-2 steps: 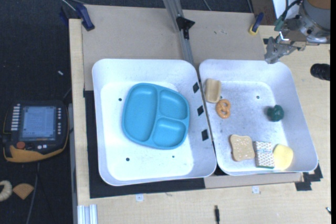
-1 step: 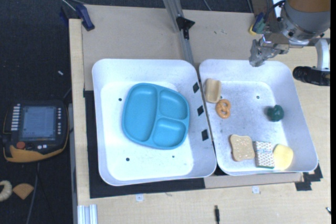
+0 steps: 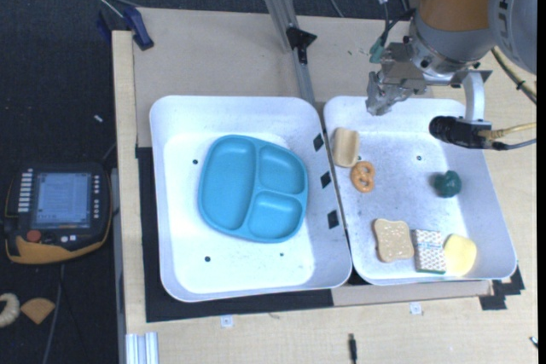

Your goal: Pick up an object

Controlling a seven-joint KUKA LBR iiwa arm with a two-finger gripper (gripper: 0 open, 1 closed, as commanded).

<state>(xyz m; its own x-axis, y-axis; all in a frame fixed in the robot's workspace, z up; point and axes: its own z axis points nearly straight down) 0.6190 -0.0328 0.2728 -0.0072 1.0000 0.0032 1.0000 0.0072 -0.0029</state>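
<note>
Target candidates: the right bin [image 3: 503,222] holds a tan bread-like piece [image 3: 345,146] against its left wall, a small pretzel [image 3: 363,176] just below that, a dark green lump [image 3: 446,182] toward its right side, and along its near edge a slice of toast [image 3: 393,239], a patterned sponge [image 3: 429,251] touching the toast, and a yellow piece [image 3: 460,254] touching the sponge.
Nearest to end effector: probably the tan bread-like piece, judged from the layout.
Risk: that piece leans against the bin wall, so a descent could strike the rim or push it aside instead of closing round it; the flat toast may slip.
End effector [image 3: 381,102]: hovers over the right bin's far-left corner, nothing visibly held; I cannot tell its state.
Arm: enters from the right bin's far side, wrist pointing down.
Left bin [image 3: 162,183]: carries a blue divided plate [image 3: 253,187].
</note>
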